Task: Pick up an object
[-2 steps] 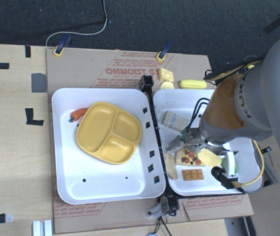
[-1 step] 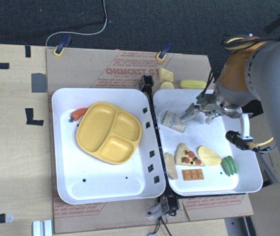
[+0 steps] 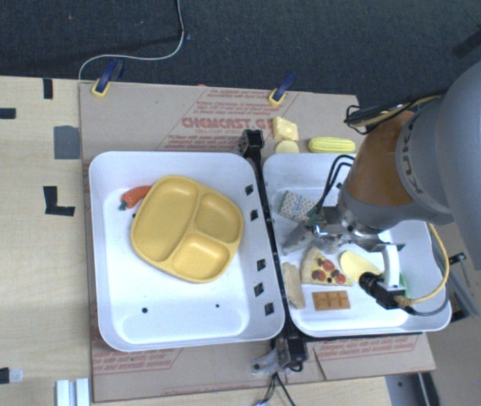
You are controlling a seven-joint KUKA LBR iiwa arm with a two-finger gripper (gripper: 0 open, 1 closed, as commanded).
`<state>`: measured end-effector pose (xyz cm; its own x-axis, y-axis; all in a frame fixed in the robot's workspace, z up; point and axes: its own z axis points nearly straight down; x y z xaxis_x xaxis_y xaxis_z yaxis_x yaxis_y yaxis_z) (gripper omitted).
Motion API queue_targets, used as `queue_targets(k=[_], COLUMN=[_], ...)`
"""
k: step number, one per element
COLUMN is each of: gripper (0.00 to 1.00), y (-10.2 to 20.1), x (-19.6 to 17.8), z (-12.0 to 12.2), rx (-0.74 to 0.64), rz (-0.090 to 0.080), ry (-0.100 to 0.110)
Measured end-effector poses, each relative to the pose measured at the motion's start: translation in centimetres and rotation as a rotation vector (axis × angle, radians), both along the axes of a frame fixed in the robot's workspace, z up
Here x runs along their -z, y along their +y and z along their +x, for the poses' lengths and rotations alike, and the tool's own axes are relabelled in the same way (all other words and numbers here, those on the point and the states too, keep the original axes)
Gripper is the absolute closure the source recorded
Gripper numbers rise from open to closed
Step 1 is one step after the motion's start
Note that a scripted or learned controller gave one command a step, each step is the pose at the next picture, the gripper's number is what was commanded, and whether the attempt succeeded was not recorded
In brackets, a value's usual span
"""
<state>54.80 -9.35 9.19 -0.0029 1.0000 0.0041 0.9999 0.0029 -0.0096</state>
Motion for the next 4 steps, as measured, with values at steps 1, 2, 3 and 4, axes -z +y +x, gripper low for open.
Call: queue_targets(k=[1, 2, 3, 4], gripper=[0.0, 0.0, 0.0, 0.0], y=[-0.7, -8.7, -1.9, -1.3], x=[0.6, -10.3, -0.6, 0.7], z=[-5.7, -3.8, -4.7, -6.4], rx=[0.004, 0.007, -0.002, 0.002], rz=[-0.005, -0.012, 0.001, -0.007], ry=[-0.013, -0.02, 0.001, -0.014])
